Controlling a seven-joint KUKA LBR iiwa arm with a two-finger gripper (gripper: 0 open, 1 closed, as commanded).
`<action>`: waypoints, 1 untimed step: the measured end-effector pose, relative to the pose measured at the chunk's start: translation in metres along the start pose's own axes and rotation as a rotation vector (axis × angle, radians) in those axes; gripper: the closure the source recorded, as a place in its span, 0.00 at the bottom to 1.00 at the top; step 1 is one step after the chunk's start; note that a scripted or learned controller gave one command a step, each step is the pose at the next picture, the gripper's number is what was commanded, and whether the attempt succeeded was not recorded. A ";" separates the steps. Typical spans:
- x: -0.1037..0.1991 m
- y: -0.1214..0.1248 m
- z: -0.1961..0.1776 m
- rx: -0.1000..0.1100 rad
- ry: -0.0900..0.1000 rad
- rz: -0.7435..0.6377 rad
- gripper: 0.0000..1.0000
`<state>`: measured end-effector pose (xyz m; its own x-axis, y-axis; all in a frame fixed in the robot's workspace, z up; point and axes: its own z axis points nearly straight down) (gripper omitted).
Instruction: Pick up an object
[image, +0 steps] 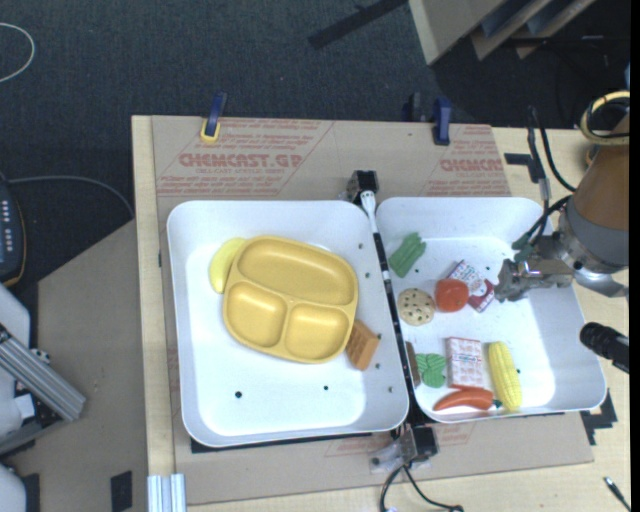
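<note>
The end effector (512, 277), grip state unclear, hung near the right bin's (560, 330) right edge; it should centre over the tomato (451, 294) before descending.

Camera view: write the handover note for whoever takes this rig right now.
Gripper: low over the right bin, beside the red-and-white packet and tomato; nothing seen held.
Right bin: green piece, cookie, corn, red pepper, green toy, pink wafer.
Left bin: yellow divided tray, brown block.
Done: nothing lifted.
Left: grasp one object and raise it.
</note>
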<state>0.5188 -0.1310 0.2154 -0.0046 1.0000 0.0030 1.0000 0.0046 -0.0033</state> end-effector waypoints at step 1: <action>0.051 -0.001 0.001 0.000 0.000 -0.002 1.00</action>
<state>0.5176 -0.0796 0.2148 -0.0062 1.0000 0.0032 1.0000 0.0063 -0.0028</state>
